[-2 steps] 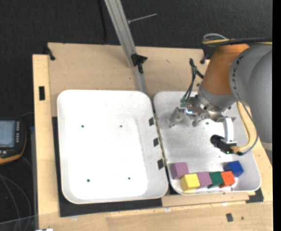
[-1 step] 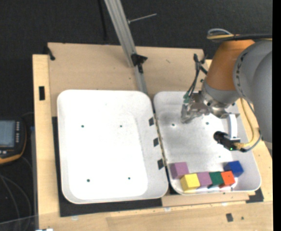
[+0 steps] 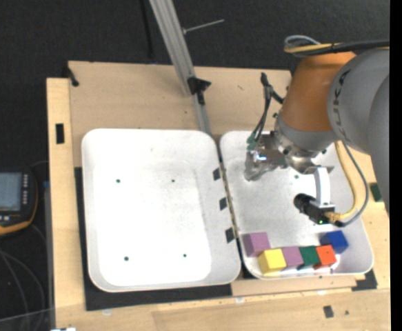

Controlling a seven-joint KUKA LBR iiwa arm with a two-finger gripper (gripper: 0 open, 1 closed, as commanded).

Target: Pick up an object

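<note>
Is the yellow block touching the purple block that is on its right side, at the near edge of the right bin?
Touching. In the camera view the yellow block and the purple block sit side by side in the right bin with no gap visible between their faces.

The two bins [image 3: 149,205] look like white plastic, smooth and slightly glossy, with a few dark specks. The bench [image 3: 132,95] is pale wood – matt, like plain board. The arm [image 3: 366,95] has a grey shell, smooth with a soft shine, and its orange band [image 3: 311,92] looks glossy too. The gripper [image 3: 258,163] seems bare metal, bright and reflecting. The blocks [image 3: 294,254] – purple, yellow, green, orange, blue – look matt, with flat, even colour. A slanted pole [image 3: 176,43] looks like dull grey metal.
</note>
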